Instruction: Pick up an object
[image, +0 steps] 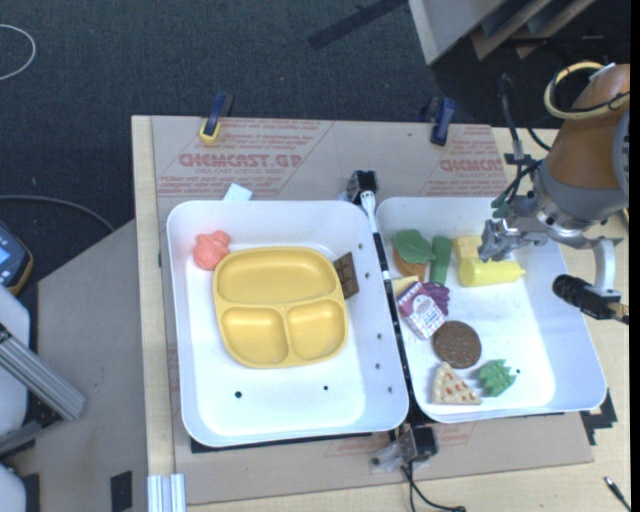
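My gripper (498, 243) hangs low over the back of the right bin (570, 340), just above a yellow corn-like piece (492, 271) and next to a pale yellow block (466, 247). Left of them lie a green leaf (409, 243) and a green pickle (440, 258). Nearer the front are a purple and white packet (425, 308), a round brown patty (458, 343), a pizza slice (453, 387) and a green broccoli piece (496, 376). Nothing shows between the gripper and the yellow piece.
The left bin (200, 390) holds a yellow divided plate (282, 303), a pink toy (210, 249) at its back left and a brown chocolate bar (346, 275) by the plate's right rim. The arm's grey and orange wrist (585, 150) rises at the right.
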